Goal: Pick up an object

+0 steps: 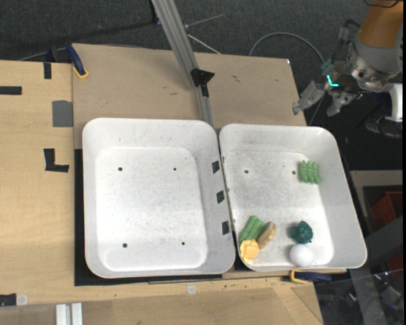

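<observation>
Four small things lie in the right bin [325, 141], all toward its near and right side: a green ridged piece [309, 172] close to the right wall, a corn cob [256, 235] with green husk and yellow tip by the near-left corner, a dark green lump [300, 232], and a white ball [301, 254] touching that lump at the near rim. The left bin [149, 131] holds only specks. The loose scatter suggests the items were dropped in as grasp targets rather than arranged.

The gripper [328, 95] hangs off the far right corner of the right bin, above the tabletop [257, 87] edge and clear of the bin floor. Its two fingers appear spread apart with nothing between them.

Nearest candidate is the green ridged piece, toward the camera from the gripper and well below it. The corn cob, lump and ball sit farther off, at the bin's near end. Judgement: no pick begun yet; the ridged piece stands alone, so it looks the easier target.
</observation>
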Available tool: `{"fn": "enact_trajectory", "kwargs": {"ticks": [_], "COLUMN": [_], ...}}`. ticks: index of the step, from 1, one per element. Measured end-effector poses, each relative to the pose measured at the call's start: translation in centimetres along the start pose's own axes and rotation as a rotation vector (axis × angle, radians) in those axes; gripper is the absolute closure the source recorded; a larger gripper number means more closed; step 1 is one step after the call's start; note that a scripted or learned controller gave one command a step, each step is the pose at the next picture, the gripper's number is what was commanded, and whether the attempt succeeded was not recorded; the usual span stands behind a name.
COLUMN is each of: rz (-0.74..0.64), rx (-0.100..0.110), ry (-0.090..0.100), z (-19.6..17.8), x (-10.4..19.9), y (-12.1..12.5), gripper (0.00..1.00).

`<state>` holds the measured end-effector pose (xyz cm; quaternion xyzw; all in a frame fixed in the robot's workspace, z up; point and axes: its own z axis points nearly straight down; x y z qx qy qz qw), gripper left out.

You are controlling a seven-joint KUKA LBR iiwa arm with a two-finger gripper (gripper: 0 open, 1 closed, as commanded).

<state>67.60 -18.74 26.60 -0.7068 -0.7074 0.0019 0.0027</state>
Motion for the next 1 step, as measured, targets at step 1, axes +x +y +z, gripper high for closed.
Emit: {"fn": "enact_trajectory", "kwargs": {"ticks": [1], "rz": [-0.001], "rx": [-0.004], "ry": [-0.003], "z": [-0.35], "x": [-0.01], "y": [0.07], "gripper": [0.0]}}
